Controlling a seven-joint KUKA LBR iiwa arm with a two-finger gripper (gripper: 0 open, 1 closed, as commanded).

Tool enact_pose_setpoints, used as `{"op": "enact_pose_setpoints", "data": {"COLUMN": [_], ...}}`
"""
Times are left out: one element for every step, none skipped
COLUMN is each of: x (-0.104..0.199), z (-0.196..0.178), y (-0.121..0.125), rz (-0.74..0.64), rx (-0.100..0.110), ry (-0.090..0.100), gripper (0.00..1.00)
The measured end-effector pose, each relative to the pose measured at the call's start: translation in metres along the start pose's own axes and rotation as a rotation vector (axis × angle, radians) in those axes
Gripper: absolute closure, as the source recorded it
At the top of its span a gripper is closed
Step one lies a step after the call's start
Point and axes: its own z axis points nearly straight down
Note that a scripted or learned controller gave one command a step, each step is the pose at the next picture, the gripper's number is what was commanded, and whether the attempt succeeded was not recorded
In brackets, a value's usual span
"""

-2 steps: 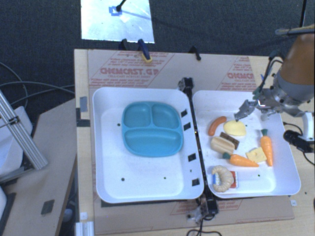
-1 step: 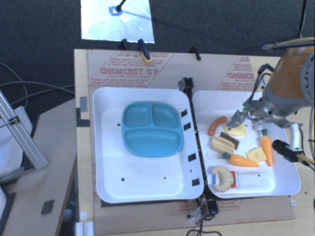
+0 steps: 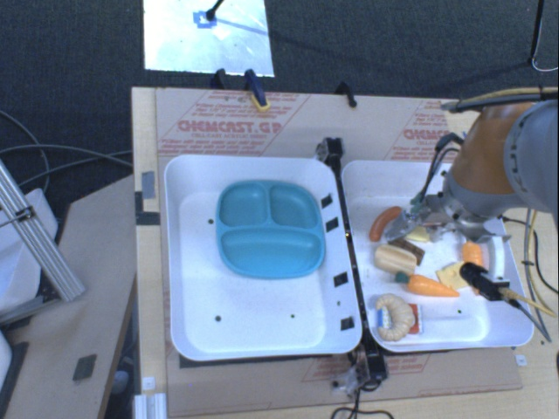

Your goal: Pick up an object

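Hand (image 3: 417,225) low in right bin (image 3: 367,182), crowded by food; grip state unclear

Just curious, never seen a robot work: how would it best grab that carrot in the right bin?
Judging by its pose, from above, across the thick middle of the carrot: it lies flat, tapering toward the right, so the pincer should close across its narrow width.

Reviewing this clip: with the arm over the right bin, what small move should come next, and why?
Probably a short descent. The gripper hovers in the right white bin over a pale yellow block, with the red sausage-shaped toy beside it; nothing shows between its fingers yet.
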Motion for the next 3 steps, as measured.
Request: {"op": "enact_pose_setpoints", "data": {"x": [0.000, -0.001, -0.009], "z": [0.010, -0.002, -0.062], "y": [0.002, 0.003, 0.002], "rz": [0.003, 0.003, 0.005], "rx": [-0.003, -0.007, -0.007], "ry": [-0.001, -0.002, -0.002], "gripper": [0.00, 1.00, 1.00]}}
